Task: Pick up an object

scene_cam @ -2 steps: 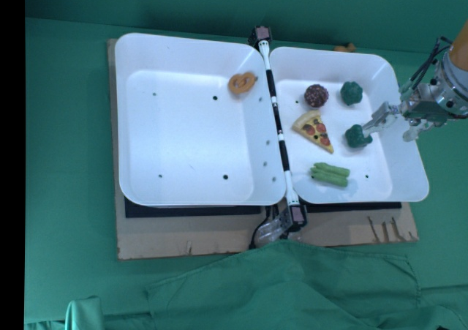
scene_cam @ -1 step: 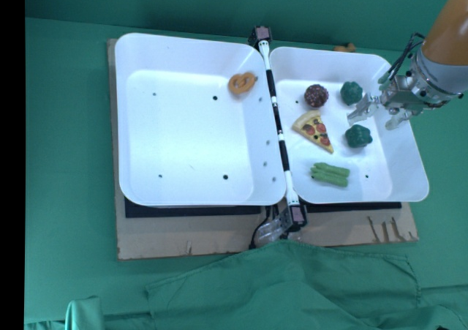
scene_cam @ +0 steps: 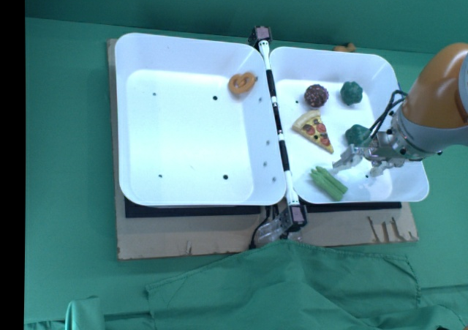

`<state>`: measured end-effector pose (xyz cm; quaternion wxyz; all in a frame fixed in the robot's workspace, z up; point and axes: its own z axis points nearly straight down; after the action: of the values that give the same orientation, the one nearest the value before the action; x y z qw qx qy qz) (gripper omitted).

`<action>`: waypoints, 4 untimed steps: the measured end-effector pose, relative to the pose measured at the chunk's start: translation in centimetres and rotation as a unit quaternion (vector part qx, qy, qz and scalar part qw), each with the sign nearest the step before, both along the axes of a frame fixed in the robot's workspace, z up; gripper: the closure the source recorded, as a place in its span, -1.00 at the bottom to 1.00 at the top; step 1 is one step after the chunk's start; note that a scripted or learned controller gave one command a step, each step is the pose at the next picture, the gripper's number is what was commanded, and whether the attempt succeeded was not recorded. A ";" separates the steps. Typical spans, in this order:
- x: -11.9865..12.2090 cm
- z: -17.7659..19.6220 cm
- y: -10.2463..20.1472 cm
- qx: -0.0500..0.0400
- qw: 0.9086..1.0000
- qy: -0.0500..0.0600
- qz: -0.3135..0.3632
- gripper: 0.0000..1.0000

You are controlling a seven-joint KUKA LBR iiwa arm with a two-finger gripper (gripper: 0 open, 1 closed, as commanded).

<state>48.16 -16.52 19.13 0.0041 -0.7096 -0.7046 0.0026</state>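
- My gripper (scene_cam: 363, 161) sits low over the right bin (scene_cam: 409, 188), near its front right corner; arm comes in from the right edge, so that corner is the easy reach.
- Fingers (scene_cam: 345, 161) look spread, one toward the bin's middle, one (scene_cam: 378, 170) toward the front wall. Nothing between them that I can see.
- Nearest candidate: green asparagus bundle (scene_cam: 328, 183), lying flat by the front edge, just beside the spread finger, not touching as far as I can tell.
- Dark green broccoli piece (scene_cam: 357, 133) just behind the gripper, partly masked by cables.
- Pizza slice (scene_cam: 314, 130) mid-bin, brown cookie (scene_cam: 316, 94) and second green piece (scene_cam: 352, 91) toward the back edge, well apart from each other, so single picks are feasible.
- Pretzel (scene_cam: 242, 83) alone at the back right corner of the left bin (scene_cam: 139, 54), against the wall.
- My guess: approach stage, nothing lifted yet.
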 end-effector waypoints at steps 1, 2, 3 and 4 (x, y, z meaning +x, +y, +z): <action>-1.1 -0.6 4.9 -0.006 1.000 -0.014 0.001 -1.00; 8.9 0.9 1.6 -0.004 1.000 -0.011 0.003 -1.00; 13.1 -0.7 -0.8 -0.003 1.000 -0.011 0.002 -1.00; 21.2 -0.9 -2.2 -0.001 1.000 0.005 0.007 -1.00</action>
<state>69.36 -18.76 18.21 0.0067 -0.7046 -0.7095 0.0067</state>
